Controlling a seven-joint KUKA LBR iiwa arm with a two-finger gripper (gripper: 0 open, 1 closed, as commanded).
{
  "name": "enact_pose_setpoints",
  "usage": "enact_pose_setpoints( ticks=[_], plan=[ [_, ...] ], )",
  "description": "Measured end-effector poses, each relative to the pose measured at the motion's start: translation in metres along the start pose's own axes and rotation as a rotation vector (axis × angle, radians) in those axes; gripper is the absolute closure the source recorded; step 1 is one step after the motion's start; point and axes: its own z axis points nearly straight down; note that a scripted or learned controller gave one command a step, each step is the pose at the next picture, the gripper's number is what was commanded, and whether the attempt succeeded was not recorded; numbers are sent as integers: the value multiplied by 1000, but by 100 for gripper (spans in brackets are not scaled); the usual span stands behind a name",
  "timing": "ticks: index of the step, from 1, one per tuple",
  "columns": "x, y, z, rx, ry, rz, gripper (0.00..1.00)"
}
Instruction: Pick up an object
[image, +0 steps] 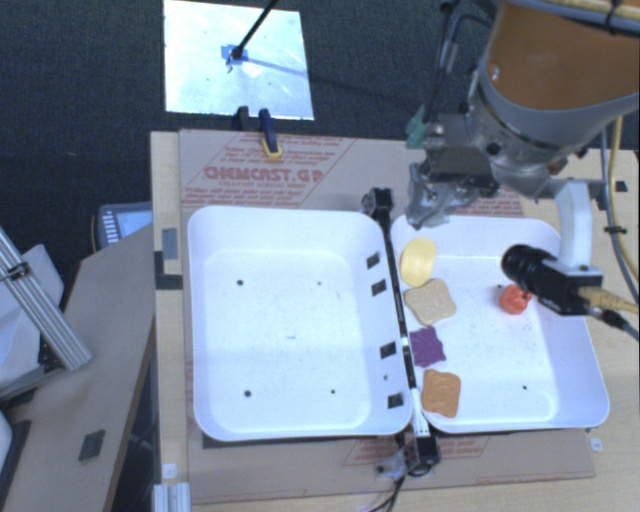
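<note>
Yellow piece (418, 260) lying in right bin (570, 385), just below gripper (432, 215), nearest item to it, pale, oval, flat. Left bin (290, 320) sitting well left of gripper, wide bare floor offering room. Dividing rims running just left of gripper. Tan piece (430, 301), purple piece (428, 346), orange piece (442, 392) lining up below yellow one, hugging divider. Gripper hovering over right bin's far-left corner; cannot tell whether tips are apart or together. Red piece (513, 299) sitting right of gripper, lower, beside black camera (545, 278).

The bench (130, 300) bears cardboard (300, 165) under two white bins (290, 320).
</note>
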Motion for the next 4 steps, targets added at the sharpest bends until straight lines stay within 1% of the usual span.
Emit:
enact_pose_setpoints(
  ticks=[1, 2, 3, 4],
  plan=[
    [80, -2, 44, 14, -2, -9, 100],
    [92, 0, -36, 3, 2, -3, 100],
    [113, 0, -32, 10, -1, -3, 100],
    [112, 0, -31, 11, -2, -2, 0]
  ],
)
